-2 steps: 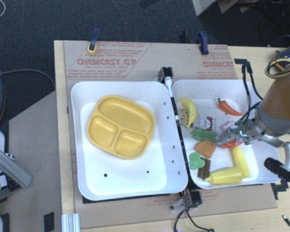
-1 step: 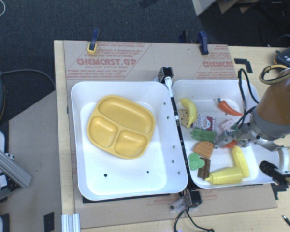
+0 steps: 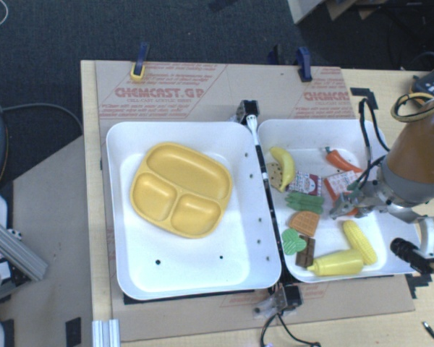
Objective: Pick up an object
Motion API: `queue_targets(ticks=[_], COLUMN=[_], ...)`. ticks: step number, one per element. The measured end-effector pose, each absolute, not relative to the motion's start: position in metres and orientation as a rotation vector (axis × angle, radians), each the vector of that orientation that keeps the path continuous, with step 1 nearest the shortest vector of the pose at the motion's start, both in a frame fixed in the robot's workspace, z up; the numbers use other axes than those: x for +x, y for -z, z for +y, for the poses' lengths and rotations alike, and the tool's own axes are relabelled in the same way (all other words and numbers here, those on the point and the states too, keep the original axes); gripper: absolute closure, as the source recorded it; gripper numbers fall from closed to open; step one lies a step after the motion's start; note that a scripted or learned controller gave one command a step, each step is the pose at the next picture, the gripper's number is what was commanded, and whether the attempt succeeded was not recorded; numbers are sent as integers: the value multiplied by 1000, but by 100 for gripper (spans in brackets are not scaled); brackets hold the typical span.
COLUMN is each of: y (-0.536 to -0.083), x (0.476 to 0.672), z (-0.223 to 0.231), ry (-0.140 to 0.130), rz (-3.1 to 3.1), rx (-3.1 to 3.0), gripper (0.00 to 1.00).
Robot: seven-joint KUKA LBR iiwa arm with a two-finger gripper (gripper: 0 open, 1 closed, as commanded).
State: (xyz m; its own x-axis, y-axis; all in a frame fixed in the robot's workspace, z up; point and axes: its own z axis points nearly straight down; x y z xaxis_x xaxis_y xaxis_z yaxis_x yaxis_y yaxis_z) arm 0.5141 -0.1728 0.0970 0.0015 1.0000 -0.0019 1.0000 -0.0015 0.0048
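- Dark carpet surrounds a brown board [image 3: 202, 85] printed with red lettering, clipped at its far edge by a yellow clamp [image 3: 138, 69] and a blue clamp [image 3: 303, 63].
- Over on the left, the left bin [image 3: 130, 266] holds a yellow divided plate [image 3: 181, 189] with three compartments, lying flat and turned at an angle.
- Across the divider, the right bin [image 3: 304, 132] is crowded with toy food.
- A banana [image 3: 283, 166] lies near the divider, a small red-and-white packet [image 3: 305, 184] just beside it.
- Below those sit a green piece [image 3: 304, 202], a round brown cookie [image 3: 304, 223] and a dark bar [image 3: 305, 251].
- Along the near wall lies a long yellow piece [image 3: 336, 264], with a corn cob [image 3: 359, 241] angled above it.
- An orange carrot [image 3: 340, 159] rests toward the far side.
- Down at the bin's right side, the gripper [image 3: 349, 202] sits low among the items, beside a red-and-white piece [image 3: 338, 185]; whether its jaws are clenched or released cannot be told.
- Rightmost, the arm's orange band [image 3: 419, 150] fills the edge.
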Motion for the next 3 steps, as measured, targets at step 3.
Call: queue_targets(ticks=[3], y=[-226], x=[512], z=[-163], ry=[-3], rz=[2220], rx=[2216], gripper=[100])
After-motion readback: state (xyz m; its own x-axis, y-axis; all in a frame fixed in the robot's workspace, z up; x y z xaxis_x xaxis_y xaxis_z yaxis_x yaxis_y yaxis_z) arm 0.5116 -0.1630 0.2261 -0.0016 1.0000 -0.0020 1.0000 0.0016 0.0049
